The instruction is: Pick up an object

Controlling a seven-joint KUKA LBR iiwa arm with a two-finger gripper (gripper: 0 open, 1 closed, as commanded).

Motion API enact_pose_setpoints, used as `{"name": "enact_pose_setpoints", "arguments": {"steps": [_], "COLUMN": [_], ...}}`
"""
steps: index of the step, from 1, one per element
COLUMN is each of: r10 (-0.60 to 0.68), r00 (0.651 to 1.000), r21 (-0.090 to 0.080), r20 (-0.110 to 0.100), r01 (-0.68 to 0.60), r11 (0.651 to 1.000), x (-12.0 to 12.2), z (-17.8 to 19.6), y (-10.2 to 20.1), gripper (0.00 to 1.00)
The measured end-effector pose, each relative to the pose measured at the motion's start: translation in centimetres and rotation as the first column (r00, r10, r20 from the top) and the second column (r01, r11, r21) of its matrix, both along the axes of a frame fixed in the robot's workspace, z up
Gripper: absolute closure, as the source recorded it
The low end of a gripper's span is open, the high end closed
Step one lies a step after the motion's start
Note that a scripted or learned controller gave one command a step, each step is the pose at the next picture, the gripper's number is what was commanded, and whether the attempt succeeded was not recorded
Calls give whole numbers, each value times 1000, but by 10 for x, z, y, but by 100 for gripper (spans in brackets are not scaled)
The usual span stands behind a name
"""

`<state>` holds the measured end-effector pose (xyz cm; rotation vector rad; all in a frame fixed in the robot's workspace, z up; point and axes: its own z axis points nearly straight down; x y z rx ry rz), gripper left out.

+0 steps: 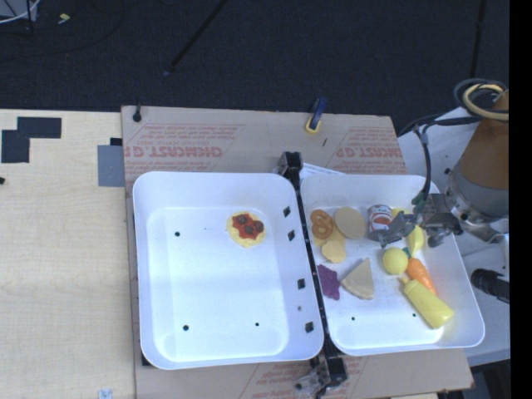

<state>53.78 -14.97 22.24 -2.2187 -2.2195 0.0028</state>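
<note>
Down in the right bin [465, 339], near its right edge, the gripper [405, 227] hangs low among the toy food, whether spread or pressed together I cannot tell, with a small can [381, 217] just beside it and a lemon [395, 261] below. Reaching in from the right, the arm [486, 160] bends down over that edge. One pizza [246, 228] lies alone toward the left bin's [158, 306] far edge; the right bin holds one yellow bottle [429, 305], one carrot [421, 274], one sandwich wedge [360, 280] and one pretzel [322, 223].
</note>
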Motion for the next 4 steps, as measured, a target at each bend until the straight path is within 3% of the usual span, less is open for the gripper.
{"name": "enact_pose_setpoints", "arguments": {"steps": [1, 2, 3, 4], "r10": [-1, 5, 1, 1], "r00": [1000, 1000, 1000, 1000], "r21": [-4, -4, -4, -1], "r20": [11, 15, 12, 4], "r01": [1, -4, -1, -1], "r11": [1000, 1000, 1000, 1000], "x": [-11, 86, 83, 107], "z": [-121, -129, -120, -48], "y": [-26, -3, -4, 23], "gripper": [0, 0, 100, 100]}}
